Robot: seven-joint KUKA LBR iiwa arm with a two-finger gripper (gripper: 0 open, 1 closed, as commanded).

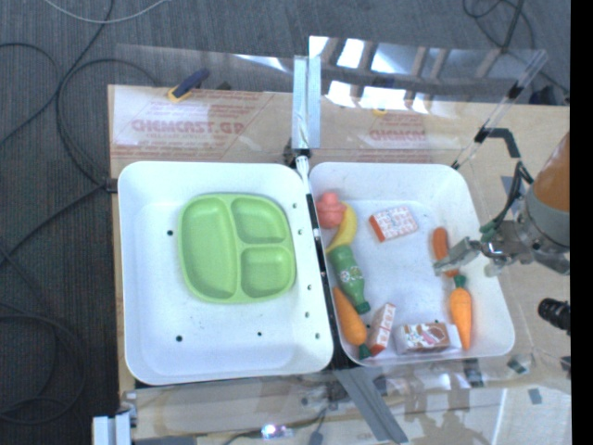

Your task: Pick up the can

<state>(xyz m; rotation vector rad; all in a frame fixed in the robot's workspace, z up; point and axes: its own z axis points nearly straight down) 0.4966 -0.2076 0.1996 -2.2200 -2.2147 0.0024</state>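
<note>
Gripper (460,256) hovers at right bin's (482,336) right rim, grip state unclear; should centre squarely over the can (426,337), lower right.

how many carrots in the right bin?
2: one carrot near the right wall, another carrot along the left wall by the green bottle. None visibly hidden.

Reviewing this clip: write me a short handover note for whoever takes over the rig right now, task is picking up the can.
Gripper: at the right bin's right edge, by a small orange piece; nothing visibly held.
Can: I cannot pick one out for sure among the toy food; the nearest guess is the piece lying near the front wall.
Left bin: holds the green divided plate.
Done: nothing lifted.
Left: identify the can, grasp, lift.
</note>
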